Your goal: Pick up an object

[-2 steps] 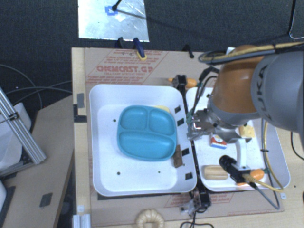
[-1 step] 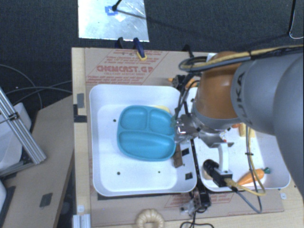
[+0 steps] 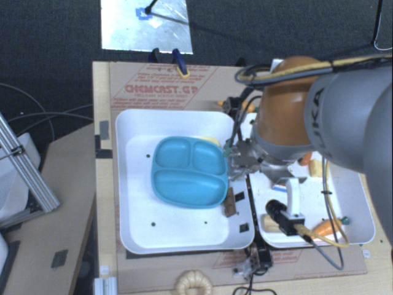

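Robotics laboratory: KUKA arm (image 3: 344, 115) over two white bins (image 3: 132, 165) on a cardboard-lined bench (image 3: 159, 85), loose cables (image 3: 37, 109), aluminium framing (image 3: 21, 165), dark carpet (image 3: 49, 29).

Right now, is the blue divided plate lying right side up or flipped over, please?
Right side up: the blue divided plate lies flat in the left bin, and its three compartments face the camera.

arm (image 3: 331, 109) hides much of right bin (image 3: 362, 226) | yellow object (image 3: 212, 141) mostly behind blue tray (image 3: 189, 171)

- Even, bright overhead light; the white bin (image 3: 132, 165) shows only soft shadows.
- Glare whitens the metal sheet (image 3: 146, 17).
- The near arm (image 3: 344, 115) looks blurred.
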Motion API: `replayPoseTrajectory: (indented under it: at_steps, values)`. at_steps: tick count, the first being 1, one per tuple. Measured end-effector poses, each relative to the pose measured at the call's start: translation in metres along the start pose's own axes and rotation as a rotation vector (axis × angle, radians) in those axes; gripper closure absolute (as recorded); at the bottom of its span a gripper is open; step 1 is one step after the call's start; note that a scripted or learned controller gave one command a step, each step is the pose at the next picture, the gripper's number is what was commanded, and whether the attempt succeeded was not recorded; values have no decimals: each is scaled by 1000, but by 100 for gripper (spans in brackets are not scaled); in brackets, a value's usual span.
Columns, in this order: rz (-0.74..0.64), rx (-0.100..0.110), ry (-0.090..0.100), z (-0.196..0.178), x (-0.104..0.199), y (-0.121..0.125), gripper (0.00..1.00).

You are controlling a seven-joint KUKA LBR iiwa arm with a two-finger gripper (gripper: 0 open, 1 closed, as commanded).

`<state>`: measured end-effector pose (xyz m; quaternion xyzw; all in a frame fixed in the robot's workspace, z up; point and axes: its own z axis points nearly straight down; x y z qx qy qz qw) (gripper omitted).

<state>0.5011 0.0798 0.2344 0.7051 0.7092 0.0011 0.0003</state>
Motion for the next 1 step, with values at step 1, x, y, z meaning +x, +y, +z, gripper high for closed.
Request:
replayPoseTrajectory:
  at_steps: [1]
  values:
    - [6,3,-1,20,-9,-1,100]
